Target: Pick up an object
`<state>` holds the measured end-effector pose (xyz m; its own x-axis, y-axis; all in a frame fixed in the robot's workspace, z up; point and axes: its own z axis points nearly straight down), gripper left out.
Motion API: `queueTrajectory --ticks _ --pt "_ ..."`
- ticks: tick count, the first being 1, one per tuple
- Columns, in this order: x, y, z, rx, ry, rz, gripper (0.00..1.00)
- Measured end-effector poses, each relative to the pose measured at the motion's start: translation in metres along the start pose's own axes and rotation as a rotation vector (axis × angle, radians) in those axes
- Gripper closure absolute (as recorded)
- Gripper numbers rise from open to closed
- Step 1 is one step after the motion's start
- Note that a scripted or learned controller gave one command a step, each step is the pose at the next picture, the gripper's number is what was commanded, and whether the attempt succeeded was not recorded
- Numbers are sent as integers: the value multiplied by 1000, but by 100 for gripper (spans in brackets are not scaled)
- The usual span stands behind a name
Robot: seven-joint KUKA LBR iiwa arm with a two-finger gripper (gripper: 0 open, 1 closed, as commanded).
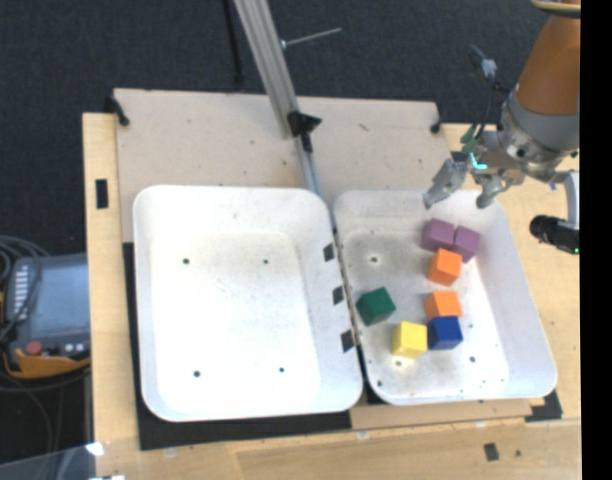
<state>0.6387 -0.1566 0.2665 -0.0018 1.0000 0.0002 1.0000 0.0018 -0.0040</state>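
While the gripper (463, 190) is hovering over the right bin (521, 298) with its 2 fingers apart and empty, the purple block (449, 236) is lying just below it, toward the camera

The arm (548, 68) is a thick rounded column, orange along its upper stretch and turning to a smooth grey collar lower down. Under the collar sits a blockier grey metal wrist with a small green light glowing on its side. From it hang two pale grey fingers (443, 186), flat and tapered. A thin dark cable loops beside the orange part.
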Motion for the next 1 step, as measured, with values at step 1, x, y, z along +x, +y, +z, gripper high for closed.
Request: queueTrajectory --ticks 1 --pt "0 1 -3 -5 -2 -2 0"
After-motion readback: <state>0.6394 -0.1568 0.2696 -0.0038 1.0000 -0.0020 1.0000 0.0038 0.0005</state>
